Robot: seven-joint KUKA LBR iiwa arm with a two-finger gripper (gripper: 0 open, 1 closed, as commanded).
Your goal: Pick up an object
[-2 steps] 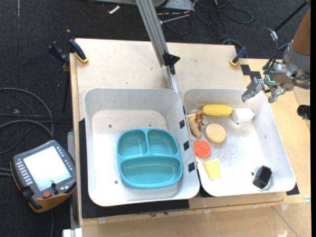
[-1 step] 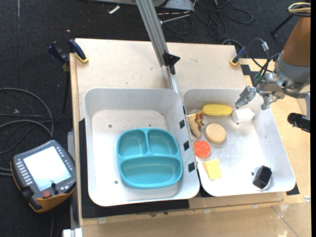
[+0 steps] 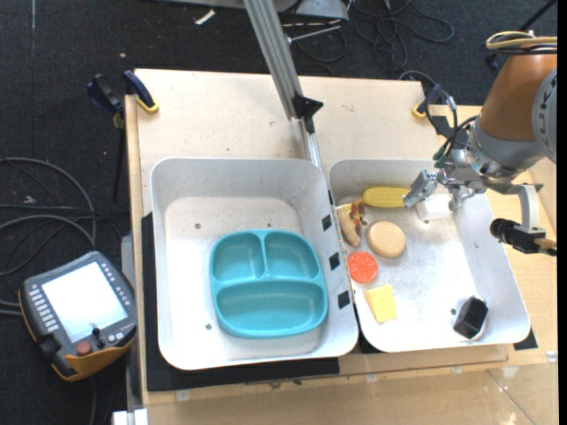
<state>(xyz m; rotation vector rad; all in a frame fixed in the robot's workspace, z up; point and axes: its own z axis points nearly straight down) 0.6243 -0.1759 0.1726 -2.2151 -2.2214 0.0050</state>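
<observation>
You see the gripper [image 3: 436, 195] spread open over the right bin [image 3: 496, 321], grasping nothing; the yellow corn cob [image 3: 384, 198] lies just beside it, left of its fingers.

I see my gripper [image 3: 433, 195] over the right bin [image 3: 496, 273], just right of the corn cob [image 3: 386, 198], with nothing between its open fingers.

Even overhead light; soft shadows; sharp
</observation>
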